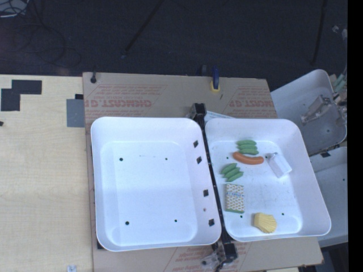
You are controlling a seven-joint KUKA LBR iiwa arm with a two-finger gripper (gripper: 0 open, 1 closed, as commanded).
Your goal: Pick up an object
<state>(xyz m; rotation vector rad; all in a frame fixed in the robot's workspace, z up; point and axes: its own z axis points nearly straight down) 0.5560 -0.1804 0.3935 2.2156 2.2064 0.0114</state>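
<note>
Right bin, left of and below the gripper: white block nearest, orange sausage, two green pod clusters, patterned packet, yellow wedge farthest. Gripper: outside the bin's upper right corner; open or closed, cannot tell. Left bin beyond.

Contents of the right bin, six items, all lying flat on its floor:

- Green pod, ridged, near the far edge, lying crosswise.
- Orange sausage, slightly curved, just beside the pod on its near side, also crosswise.
- Second green pod, set at a slant, close to the left wall.
- Small white block, tilted, just right of the sausage's end.
- Patterned card, rectangular with speckled print, against the left wall, toward the near edge.
- Yellow lump, rounded and ridged, by the near edge, well apart from the pods.
</note>
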